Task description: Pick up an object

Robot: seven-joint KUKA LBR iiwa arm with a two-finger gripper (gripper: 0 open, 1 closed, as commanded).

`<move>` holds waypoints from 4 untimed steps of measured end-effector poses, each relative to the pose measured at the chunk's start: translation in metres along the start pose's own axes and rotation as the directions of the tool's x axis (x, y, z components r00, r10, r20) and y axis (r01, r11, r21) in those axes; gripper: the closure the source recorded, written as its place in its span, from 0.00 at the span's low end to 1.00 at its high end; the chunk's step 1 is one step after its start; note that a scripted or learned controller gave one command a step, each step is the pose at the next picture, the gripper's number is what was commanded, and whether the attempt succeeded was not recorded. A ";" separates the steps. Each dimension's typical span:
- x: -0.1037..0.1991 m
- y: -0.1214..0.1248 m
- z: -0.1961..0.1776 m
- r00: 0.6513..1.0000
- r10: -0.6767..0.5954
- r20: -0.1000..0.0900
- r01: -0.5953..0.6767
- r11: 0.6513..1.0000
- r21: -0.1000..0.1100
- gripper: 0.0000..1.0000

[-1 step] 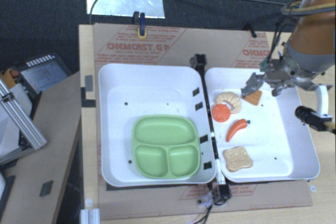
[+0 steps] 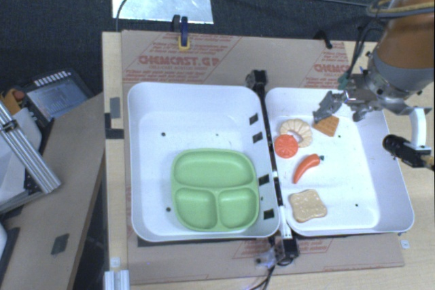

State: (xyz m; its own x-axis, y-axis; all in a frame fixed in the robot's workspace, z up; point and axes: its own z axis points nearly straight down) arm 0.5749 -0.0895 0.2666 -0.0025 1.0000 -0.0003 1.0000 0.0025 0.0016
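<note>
Over the far part of the right shallow white bin: grey two-finger tool, fingers apparently closed on a small orange wedge-shaped toy, though contact hard to confirm. Just left of it, a pale ridged shell-like toy, a red round tomato slice, an orange-red pepper, a tan toast slice. In the left white bin, a green three-compartment plastic plate.

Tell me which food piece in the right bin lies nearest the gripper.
The small orange wedge at the bin's back, right beside the gripper. The shrimp, tomato slice, red pepper and toast lie farther off.
</note>
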 end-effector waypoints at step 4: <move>0.001 -0.008 0.153 1.000 0.001 0.000 -0.001 1.000 -0.001 1.00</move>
State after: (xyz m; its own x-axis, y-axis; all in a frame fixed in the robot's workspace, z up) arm 0.5673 -0.0887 0.1138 -0.0015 1.0000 -0.0004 1.0000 0.0015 0.0030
